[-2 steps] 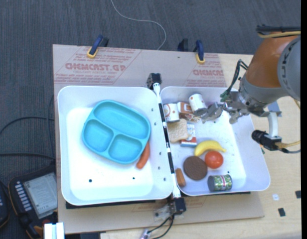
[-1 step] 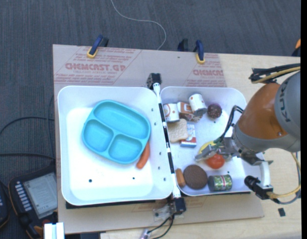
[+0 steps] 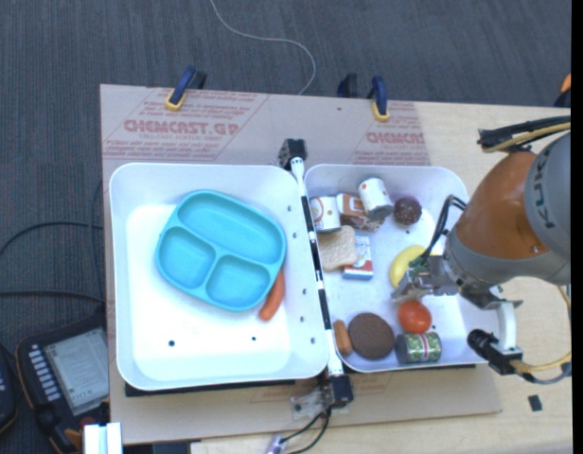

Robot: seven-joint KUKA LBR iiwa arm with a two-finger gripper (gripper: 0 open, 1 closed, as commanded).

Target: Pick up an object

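I have the claw point(image 3: 413, 288) low in the right bin point(image 3: 449, 180), just above the tomato point(image 3: 415, 317) and beside the banana point(image 3: 406, 264); whether it is clenched or released I cannot tell; nothing visibly sits in it. The tomato looks light, smooth and round, likely slippery; I would pinch it across its widest part, gently.

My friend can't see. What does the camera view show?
A grey and orange robot arm reaches over the right bin, its pincer just above a tomato among toy foods. The left bin holds a blue divided plate and a sausage.
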